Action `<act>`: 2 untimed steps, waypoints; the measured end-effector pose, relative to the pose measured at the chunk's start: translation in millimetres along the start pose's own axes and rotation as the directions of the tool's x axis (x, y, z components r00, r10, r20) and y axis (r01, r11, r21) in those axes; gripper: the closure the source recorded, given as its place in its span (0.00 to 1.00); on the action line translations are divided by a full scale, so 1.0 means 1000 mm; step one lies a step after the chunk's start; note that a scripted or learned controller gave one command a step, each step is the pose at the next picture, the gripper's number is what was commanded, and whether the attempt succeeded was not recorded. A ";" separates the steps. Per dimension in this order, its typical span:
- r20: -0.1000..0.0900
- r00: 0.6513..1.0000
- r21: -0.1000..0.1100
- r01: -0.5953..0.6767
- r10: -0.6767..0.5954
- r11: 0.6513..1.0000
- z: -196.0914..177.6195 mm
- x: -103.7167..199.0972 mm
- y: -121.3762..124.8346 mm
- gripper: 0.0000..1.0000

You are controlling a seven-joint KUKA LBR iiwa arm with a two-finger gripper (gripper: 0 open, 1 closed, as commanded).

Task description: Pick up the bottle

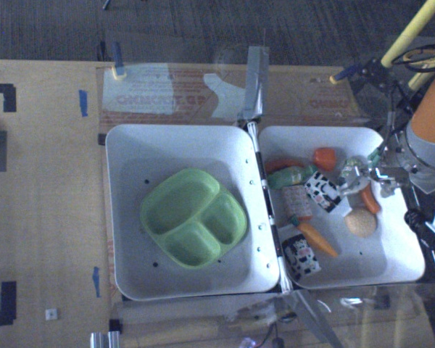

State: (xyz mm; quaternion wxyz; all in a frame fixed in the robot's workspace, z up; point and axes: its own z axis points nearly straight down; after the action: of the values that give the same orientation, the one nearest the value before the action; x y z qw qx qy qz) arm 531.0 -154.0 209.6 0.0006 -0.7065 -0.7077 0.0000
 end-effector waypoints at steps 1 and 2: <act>0.000 0.979 0.003 -0.205 0.205 0.979 -0.005 0.078 -0.044 0.00; 0.002 0.957 -0.002 -0.290 0.290 0.957 -0.023 -0.059 -0.051 0.00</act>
State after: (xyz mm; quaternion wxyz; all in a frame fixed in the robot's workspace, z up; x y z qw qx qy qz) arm 479.6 -213.4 233.1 -0.0008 -0.8025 -0.5966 0.0001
